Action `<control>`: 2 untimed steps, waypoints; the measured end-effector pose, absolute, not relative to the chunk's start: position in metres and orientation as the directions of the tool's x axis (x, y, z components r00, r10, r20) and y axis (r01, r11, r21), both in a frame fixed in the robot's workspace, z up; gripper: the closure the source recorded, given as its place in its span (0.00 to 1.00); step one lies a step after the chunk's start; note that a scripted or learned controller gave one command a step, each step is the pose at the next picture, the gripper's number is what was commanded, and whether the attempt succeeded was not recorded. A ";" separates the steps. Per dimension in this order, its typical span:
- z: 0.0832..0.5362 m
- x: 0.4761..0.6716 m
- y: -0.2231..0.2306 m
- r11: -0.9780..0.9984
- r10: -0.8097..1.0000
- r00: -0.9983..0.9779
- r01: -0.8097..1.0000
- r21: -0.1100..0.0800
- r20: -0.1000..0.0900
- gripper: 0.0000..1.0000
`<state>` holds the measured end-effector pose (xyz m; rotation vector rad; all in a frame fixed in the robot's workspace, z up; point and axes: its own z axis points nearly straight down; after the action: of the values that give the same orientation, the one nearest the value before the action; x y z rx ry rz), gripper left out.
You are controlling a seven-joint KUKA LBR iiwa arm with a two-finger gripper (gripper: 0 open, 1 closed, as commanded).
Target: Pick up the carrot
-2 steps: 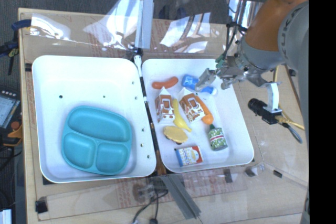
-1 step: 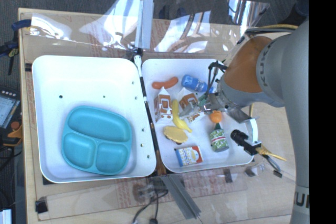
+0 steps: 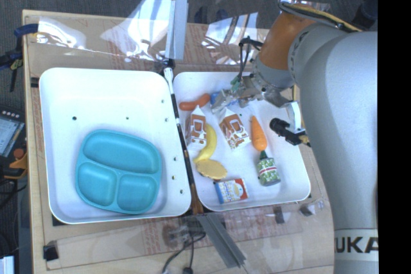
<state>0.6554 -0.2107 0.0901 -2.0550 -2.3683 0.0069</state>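
A: Starting at the near edge of the right bin (image 3: 302,192), what lies there?

B: A small carton (image 3: 230,190) close to the near rim, a green-labelled bottle (image 3: 268,170) beside it toward the right wall, then a banana (image 3: 207,143) and a yellow lemon-like piece (image 3: 211,169) by the left wall.

A: And the carrot (image 3: 257,133)?

B: Mid-bin, toward the right wall, lying lengthwise just beyond the bottle, with a printed packet (image 3: 234,131) to its left. It rests loose on the bin floor.

A: The gripper (image 3: 232,97)?

B: Farther in, low over the far half, near a sausage (image 3: 194,102); I'd judge it short of the carrot. How its tips stand is too cluttered to read.

A: Surroundings?

B: The left bin (image 3: 58,90) holds a blue divided tray (image 3: 119,170); a wooden bench (image 3: 90,32) with clear sheeting, dark carpet beyond.
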 end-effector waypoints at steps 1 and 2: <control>0.092 0.583 -0.210 0.187 0.982 -0.187 0.982 -0.002 0.002 0.00; 0.101 0.583 -0.209 0.191 0.982 -0.191 0.982 -0.005 0.002 1.00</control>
<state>0.5829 -0.2092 0.1008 -1.9947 -2.4208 0.0035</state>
